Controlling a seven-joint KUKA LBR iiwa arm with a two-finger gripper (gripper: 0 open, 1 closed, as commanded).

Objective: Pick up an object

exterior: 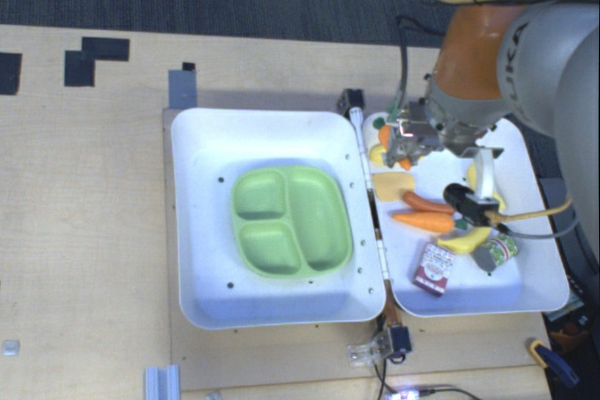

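Over right bin (534,295) | pincer (405,134) state unclear | carrots (424,220), banana (466,240), red packet (433,269) nearby | left bin: green tray (291,220)

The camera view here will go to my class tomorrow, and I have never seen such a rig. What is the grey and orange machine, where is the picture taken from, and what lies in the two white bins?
The grey machine with the orange band is a robot arm, reaching in from the right. One fixed camera looks down at a slant on the bench. The left bin holds a green divided plate. The right bin holds small toys: two carrots, a banana, a small red packet. The arm's gripper sits low over that bin's far corner. Nothing can be seen held in it.
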